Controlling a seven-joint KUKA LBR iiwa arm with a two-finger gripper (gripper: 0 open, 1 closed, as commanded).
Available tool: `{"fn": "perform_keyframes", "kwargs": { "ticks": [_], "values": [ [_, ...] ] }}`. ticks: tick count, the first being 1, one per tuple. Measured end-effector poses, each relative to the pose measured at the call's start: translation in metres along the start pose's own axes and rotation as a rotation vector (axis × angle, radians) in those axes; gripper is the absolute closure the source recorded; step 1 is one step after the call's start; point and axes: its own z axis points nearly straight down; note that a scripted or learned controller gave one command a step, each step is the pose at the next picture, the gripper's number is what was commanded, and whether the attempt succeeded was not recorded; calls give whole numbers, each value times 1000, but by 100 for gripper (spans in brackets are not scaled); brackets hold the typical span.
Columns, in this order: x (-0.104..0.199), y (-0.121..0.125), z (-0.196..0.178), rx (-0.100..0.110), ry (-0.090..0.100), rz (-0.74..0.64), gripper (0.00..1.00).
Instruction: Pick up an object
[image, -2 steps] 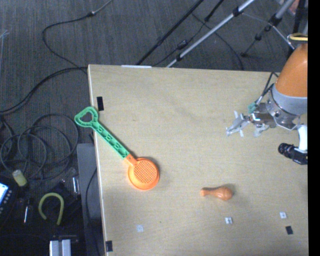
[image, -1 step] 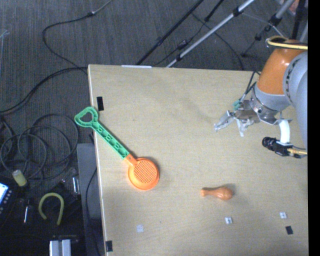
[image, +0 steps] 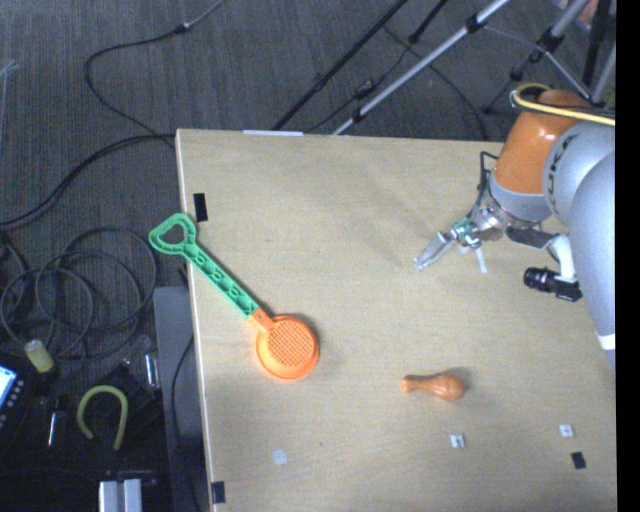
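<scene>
An orange strainer with a green handle (image: 262, 324) lies flat at the left of the tan bench top (image: 350, 200), its round orange head toward the middle. A small orange pear-shaped piece (image: 436, 385) lies on its side lower down, right of centre. My gripper (image: 452, 264) hangs at the right over bare board, well above and a little right of the pear-shaped piece. It is open, one finger (image: 430, 254) slanting down to the left, with nothing between the fingers. The grey arm with its orange band (image: 528, 155) comes in from the right.
The bench's left edge (image: 190, 300) drops off to a dark floor with cables (image: 60, 290) and a green hook-shaped item (image: 100, 410). Tripod legs (image: 420, 60) stand beyond the far edge. Small dark markers (image: 577, 460) dot the bench's lower right.
</scene>
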Motion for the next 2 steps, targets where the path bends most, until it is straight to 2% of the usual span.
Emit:
{"fn": "perform_keyframes", "kwargs": {
  "ticks": [1,2],
  "values": [
    [67,26,0,-1,2,-207,0],
    [67,27,-9,-3,2,-207,100]
  ]
}}
